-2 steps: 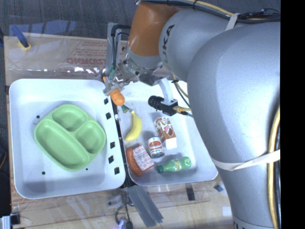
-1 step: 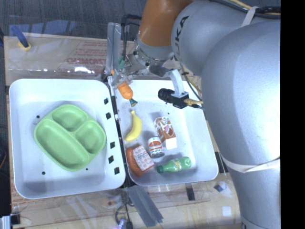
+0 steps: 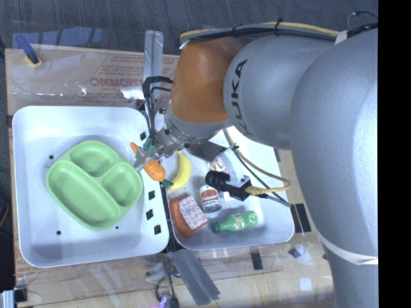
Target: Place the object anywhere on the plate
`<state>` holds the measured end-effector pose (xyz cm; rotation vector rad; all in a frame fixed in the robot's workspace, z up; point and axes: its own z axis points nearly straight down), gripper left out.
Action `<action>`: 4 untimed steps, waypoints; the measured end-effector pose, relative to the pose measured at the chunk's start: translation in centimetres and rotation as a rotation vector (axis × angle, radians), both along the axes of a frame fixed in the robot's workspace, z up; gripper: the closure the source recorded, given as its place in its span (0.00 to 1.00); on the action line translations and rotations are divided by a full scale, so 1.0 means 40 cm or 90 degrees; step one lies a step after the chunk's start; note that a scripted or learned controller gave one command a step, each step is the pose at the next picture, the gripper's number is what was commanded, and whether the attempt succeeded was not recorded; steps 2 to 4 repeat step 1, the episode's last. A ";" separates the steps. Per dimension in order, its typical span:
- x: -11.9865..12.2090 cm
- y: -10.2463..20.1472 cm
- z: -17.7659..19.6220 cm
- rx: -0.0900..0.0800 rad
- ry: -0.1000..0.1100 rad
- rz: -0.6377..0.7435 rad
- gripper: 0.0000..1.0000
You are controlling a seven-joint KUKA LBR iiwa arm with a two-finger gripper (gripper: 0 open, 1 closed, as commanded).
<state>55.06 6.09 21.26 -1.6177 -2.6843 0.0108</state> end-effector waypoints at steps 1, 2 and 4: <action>0.001 -0.002 0.001 0.000 -0.001 -0.001 0.00; 0.001 -0.002 0.001 0.000 -0.001 -0.001 0.00; 0.001 -0.002 0.001 0.000 -0.001 -0.001 0.00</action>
